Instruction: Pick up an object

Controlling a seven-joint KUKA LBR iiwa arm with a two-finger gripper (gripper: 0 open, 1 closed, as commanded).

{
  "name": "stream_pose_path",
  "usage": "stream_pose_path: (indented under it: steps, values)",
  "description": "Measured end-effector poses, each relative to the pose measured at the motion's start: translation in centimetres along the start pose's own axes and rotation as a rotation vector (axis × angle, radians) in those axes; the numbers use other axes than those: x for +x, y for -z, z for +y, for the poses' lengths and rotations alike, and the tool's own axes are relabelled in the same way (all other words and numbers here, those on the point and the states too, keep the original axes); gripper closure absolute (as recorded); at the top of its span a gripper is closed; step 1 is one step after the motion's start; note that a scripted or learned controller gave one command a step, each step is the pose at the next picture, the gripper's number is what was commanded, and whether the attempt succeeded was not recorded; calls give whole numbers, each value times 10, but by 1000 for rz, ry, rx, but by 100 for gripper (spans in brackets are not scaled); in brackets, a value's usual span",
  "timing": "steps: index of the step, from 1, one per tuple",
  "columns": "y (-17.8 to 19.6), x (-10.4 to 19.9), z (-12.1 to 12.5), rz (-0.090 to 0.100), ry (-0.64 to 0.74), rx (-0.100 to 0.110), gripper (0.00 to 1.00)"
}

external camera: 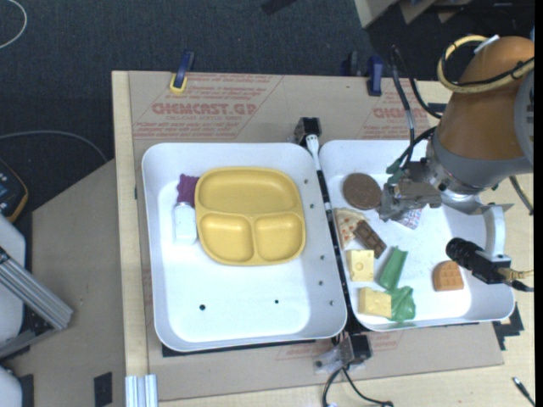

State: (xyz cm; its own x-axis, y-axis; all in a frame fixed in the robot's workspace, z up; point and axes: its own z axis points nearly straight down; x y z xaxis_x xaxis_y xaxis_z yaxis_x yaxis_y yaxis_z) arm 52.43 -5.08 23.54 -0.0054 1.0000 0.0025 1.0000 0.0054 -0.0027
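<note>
Pincer (400, 203) over right bin (475, 312), grip unclear; brown disc (361, 191), green pieces (394, 270), orange block (447, 275) nearby.

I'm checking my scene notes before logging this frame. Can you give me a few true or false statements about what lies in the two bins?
1. The yellow tray lies in the left bin. True.
2. The brown disc lies in the left bin. False: it is in the right bin.
3. The tray has three compartments. True.
4. The green piece sits inside the tray. False: it is in the right bin.
5. The gripper is over the right bin. True.
</note>
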Motion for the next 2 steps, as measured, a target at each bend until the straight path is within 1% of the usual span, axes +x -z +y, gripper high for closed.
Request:
stream_pose_path:
  steps: [1,2]
  values:
    - [4,58,-10,1,2,1,100]
    - [-7,111,-36,-1,0,3,100]
